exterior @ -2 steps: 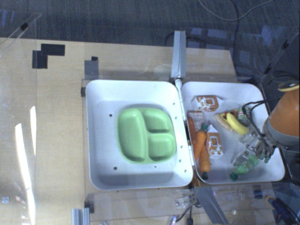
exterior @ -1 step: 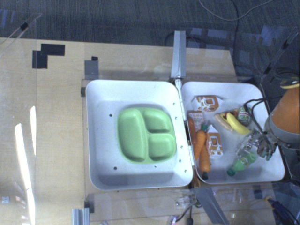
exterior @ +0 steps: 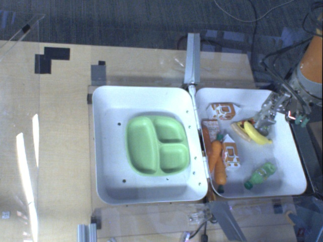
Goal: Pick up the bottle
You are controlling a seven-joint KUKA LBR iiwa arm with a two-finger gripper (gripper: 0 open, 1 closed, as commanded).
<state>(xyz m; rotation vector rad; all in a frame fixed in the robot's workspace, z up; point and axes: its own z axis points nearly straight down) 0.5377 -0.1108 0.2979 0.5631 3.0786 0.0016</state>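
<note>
1. Wooden surface (exterior: 60,135) under two white bins side by side. Left bin (exterior: 108,105) has a green divided tray (exterior: 157,145) in it, right bin (exterior: 298,180) has all the clutter.
2. What I'm after is the green bottle (exterior: 260,175). It's lying on its side near the front of the right bin, dark cap toward the carrot (exterior: 218,160), with a bit of bare floor around it.
3. My claw (exterior: 264,119) is up toward the back right of that bin, right over the banana (exterior: 251,132), well apart from the bottle. Honestly can't tell whether it's spread or clenched from this angle, and I see nothing between the tips.
4. Other stuff in there: a couple of snack packets (exterior: 223,111) along the left side by the carrot. Not in my way, I reckon.
5. How I'd do it well: lift clear of the banana first so I don't drag it, slide forward over the bottle's fat middle, and turn the wrist so I close across the narrow width, not along its length.
6. Round plastic will probably roll, so come straight down and centred, squeeze evenly, then lift slowly.
</note>
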